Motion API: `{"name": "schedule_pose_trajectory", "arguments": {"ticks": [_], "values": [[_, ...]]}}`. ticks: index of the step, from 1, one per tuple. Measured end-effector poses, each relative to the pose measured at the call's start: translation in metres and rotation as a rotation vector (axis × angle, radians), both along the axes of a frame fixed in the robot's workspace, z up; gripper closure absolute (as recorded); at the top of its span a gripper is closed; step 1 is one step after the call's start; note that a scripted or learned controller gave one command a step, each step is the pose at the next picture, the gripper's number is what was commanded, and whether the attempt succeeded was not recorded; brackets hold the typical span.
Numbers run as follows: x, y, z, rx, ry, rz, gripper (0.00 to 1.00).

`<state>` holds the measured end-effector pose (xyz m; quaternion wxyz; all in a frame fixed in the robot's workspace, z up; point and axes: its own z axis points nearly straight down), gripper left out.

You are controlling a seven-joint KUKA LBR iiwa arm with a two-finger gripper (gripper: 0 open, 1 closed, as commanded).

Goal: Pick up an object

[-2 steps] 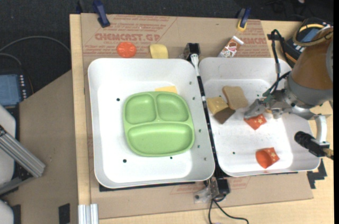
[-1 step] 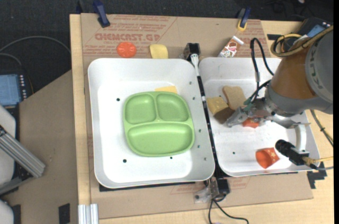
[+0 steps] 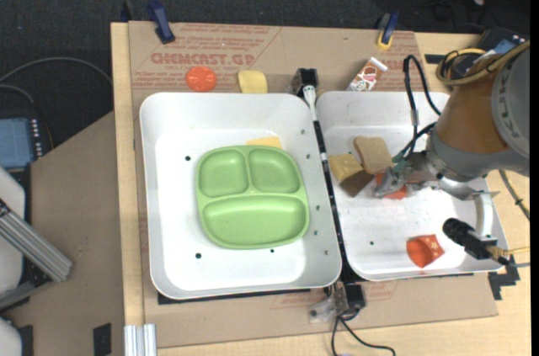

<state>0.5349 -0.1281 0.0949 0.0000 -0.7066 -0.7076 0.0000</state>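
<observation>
The likeliest target, a small red-orange piece (image 3: 394, 191), lay in the right bin (image 3: 379, 262) right at the gripper (image 3: 396, 178), touching or under its tip, though the tip was too blurred and cluttered to show whether anything sat between the jaws, and I could not tell if they stood apart or together. Just to the camera-left of the jaws a dark brown block (image 3: 354, 184) rested against a tan block (image 3: 343, 167), with a second tan block (image 3: 372, 151) just above them, all 3 close beside the tip. Below and to the camera-right of the jaws, well apart, an orange-red object (image 3: 424, 250) lay on the bin floor. Nothing looked lifted: every object seemed to rest in the bin, so the pick read as not yet done, with the grasp and the lift both left. Further out, the left bin (image 3: 164, 178) held a green divided tray (image 3: 251, 196) with a pale yellow piece (image 3: 264, 142) at its upper edge. The arm (image 3: 476, 123) came in from the right, its orange band bulking over the right bin's far corner, the wrist angled down and toward camera-left so the tip pointed low into the cluster.
</observation>
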Motion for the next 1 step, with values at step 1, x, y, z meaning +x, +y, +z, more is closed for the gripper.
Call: {"name": "schedule_pose_trajectory", "arguments": {"ticks": [1], "values": [[0.0427, 0.0736, 0.0959, 0.002, -0.014, 0.009, 1.0]]}}
